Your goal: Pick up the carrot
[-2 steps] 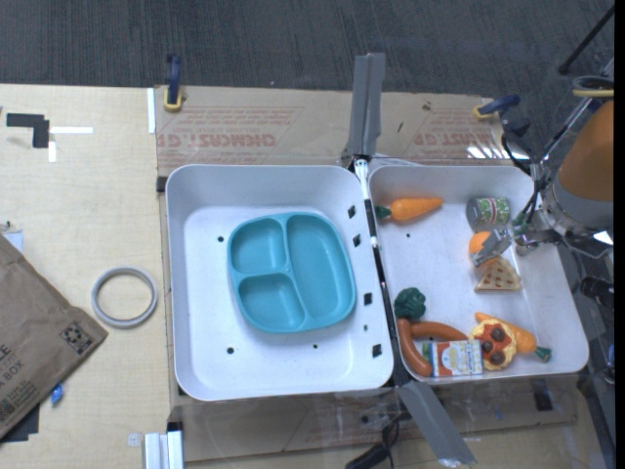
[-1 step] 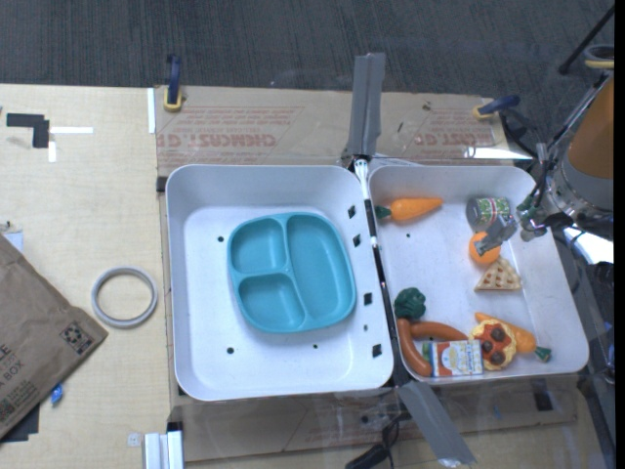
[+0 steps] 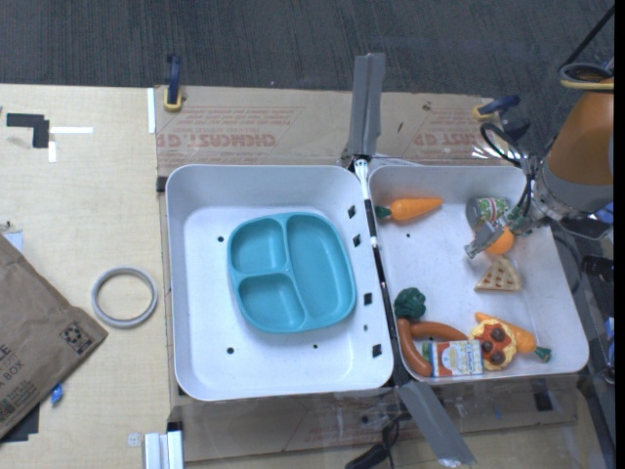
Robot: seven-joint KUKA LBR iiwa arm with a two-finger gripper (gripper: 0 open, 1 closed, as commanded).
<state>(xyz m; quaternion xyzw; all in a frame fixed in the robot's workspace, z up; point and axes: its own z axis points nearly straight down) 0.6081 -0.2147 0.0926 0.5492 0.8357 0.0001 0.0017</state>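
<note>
Teal plastic plate with three compartments (image 3: 291, 272) sits in the left white bin (image 3: 195, 262), well to the left of the end effector (image 3: 485, 239). Orange carrot with green top (image 3: 410, 208) lies in the right white bin (image 3: 439, 281) near its back left corner, left of and slightly behind the end effector, clear of it. End effector low over the right bin's back right area, beside a small orange piece (image 3: 502, 241); finger spread cannot be told. Just in front of it, a tan sandwich wedge (image 3: 499, 276).
</note>
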